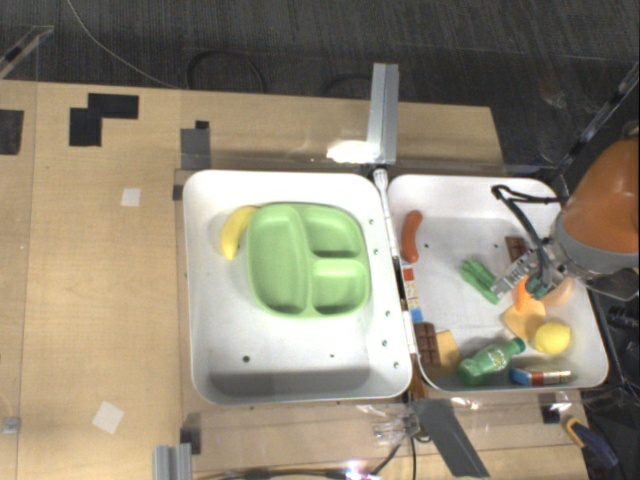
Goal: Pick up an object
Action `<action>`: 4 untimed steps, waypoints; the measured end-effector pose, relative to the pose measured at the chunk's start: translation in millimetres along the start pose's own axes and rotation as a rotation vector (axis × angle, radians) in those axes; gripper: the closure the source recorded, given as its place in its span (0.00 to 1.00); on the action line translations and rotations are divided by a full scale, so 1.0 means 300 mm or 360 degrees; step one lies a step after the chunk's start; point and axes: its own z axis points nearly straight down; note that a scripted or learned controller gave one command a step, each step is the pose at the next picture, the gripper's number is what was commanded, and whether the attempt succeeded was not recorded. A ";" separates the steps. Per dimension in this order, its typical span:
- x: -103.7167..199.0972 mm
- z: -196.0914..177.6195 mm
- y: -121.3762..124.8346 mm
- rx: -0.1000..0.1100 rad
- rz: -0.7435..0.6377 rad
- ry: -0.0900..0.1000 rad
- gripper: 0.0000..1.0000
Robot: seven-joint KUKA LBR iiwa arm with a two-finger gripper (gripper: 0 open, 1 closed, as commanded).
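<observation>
My gripper (527, 274) hangs low over the right side of the right bin (450, 204), below the arm's orange band (606, 200). It sits just above an orange wedge (523, 318) and next to a small teal piece (541, 289). A green bar (480, 279) lies just left of it. A yellow lemon (552, 338) and a green bottle (490, 360) lie nearer the front. A red sausage (411, 236) rests at the bin's left.
The left bin (290, 373) holds a green divided plate (304, 258) with a banana (233, 232) at its left. A brown chocolate block (428, 343) and a marker (540, 376) lie along the right bin's front. A black cable (520, 206) loops near the gripper.
</observation>
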 end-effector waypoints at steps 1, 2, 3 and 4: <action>0.050 0.063 -0.120 0.0036 0.0431 0.0049 1.00; 0.074 -0.084 0.019 0.0061 0.0768 0.0063 1.00; 0.048 -0.390 0.265 0.0060 0.0993 0.0057 1.00; 0.035 -0.014 -0.059 0.0081 0.0908 0.0067 1.00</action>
